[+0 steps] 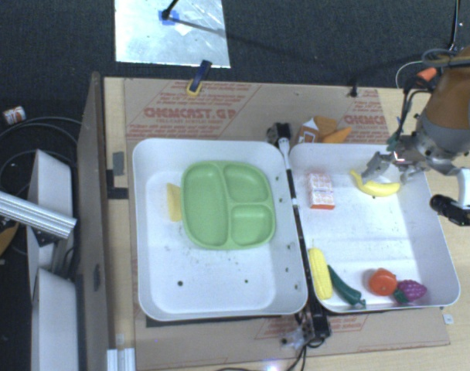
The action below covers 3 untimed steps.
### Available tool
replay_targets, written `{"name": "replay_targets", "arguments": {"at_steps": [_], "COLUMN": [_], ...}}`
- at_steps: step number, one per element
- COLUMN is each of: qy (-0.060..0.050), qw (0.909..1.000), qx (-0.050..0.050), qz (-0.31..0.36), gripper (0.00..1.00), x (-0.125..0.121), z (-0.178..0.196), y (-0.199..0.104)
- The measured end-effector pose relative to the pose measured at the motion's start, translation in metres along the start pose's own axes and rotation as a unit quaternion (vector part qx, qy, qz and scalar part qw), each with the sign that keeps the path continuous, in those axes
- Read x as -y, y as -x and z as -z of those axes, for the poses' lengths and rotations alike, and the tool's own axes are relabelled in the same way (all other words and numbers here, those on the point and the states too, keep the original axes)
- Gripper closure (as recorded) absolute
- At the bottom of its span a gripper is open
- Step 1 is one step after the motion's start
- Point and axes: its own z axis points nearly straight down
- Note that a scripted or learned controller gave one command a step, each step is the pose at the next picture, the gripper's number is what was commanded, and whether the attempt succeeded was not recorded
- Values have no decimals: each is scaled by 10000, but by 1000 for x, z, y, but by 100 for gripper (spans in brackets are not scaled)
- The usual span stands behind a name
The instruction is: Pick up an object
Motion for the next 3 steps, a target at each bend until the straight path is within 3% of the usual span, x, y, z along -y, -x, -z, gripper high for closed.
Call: {"name": "replay_targets", "arguments": {"at_steps": [1, 2, 3], "qy": [14, 19, 12], "qw": [10000, 10000, 10000], "qx": [-8, -1, -1], "qz": [35, 7, 3], "gripper": [0, 0, 0], "x": [-12, 17, 39], "z": [-58, -27, -33], "y": [-33, -30, -22]}}
